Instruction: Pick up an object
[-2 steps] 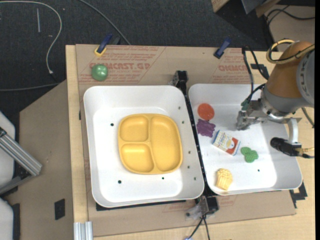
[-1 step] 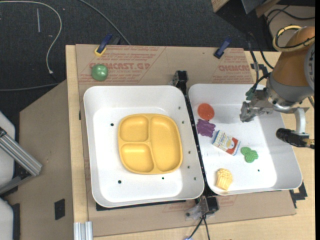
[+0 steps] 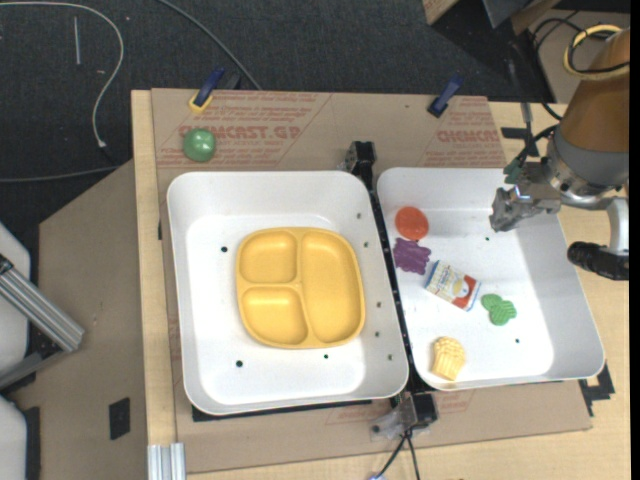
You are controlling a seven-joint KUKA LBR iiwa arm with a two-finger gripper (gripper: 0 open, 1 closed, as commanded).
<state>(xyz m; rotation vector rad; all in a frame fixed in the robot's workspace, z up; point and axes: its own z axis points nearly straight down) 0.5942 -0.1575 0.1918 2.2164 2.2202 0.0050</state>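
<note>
Since the end effector (image 3: pixel 503 211) hangs over the right bin (image 3: pixel 560 298) (can't tell its state), I'd go for the orange toy (image 3: pixel 411 222) near the bin's far-left corner: probably light, hard, a bit slippery, so pinch across its middle.

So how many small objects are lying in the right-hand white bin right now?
5: an orange round piece at the top left, a purple piece under it, a white packet mid-bin, a green piece to its right, a yellow corn-like piece nearest the front.
</note>
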